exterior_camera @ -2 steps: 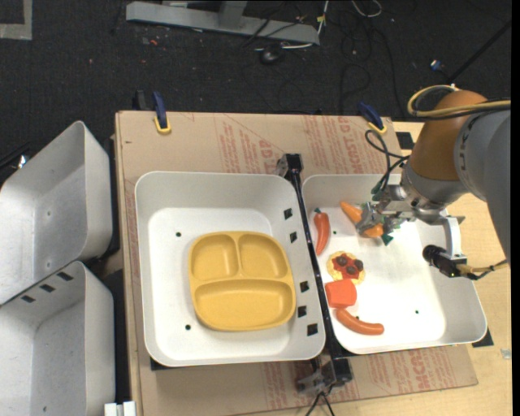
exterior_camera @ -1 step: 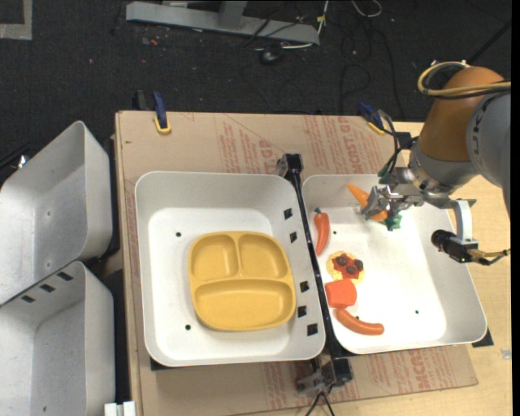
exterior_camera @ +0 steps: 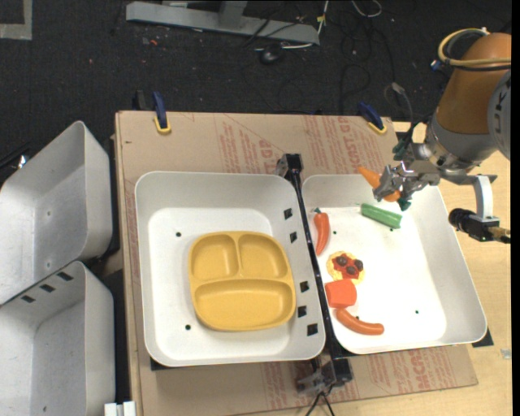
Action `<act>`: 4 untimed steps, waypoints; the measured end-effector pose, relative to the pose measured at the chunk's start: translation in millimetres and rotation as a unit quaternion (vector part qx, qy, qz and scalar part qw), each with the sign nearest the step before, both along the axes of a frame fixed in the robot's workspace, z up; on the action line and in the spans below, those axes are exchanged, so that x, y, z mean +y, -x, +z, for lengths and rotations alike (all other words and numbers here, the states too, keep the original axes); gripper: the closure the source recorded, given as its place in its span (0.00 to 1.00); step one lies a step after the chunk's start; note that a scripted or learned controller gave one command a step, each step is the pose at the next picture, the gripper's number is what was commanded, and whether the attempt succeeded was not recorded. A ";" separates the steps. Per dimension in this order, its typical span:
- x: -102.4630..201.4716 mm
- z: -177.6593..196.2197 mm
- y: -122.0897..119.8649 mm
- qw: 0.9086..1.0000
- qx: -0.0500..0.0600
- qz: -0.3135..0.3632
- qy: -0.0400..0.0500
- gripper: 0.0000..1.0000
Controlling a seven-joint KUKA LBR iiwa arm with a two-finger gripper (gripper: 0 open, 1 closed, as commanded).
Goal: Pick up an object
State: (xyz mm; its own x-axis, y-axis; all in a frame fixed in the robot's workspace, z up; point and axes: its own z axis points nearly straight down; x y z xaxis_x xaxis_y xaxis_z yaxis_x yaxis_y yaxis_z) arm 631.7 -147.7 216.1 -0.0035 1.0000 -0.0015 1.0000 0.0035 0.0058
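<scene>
Cut off by the frame's top and right edges: the arm, its orange band partly out of view at two o'clock. Fingers of the gripper lost in a dark tangle of metal, too small to read. Half covered by that gripper: an orange carrot-like piece, showing just at its nine o'clock side; held or merely overlapped, impossible to tell. Small yellow piece with dark blobs on top, too small to identify. Spare white bins at nine o'clock cropped by the left and bottom edges. Grey hardware at twelve o'clock clipped by the top edge.
</scene>
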 end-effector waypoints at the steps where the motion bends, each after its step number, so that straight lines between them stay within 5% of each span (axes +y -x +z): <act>1: -0.1 23.6 -0.8 1.000 0.001 0.000 0.000 1.00; 4: 141.3 37.6 40.0 1.000 0.004 0.002 -0.001 1.00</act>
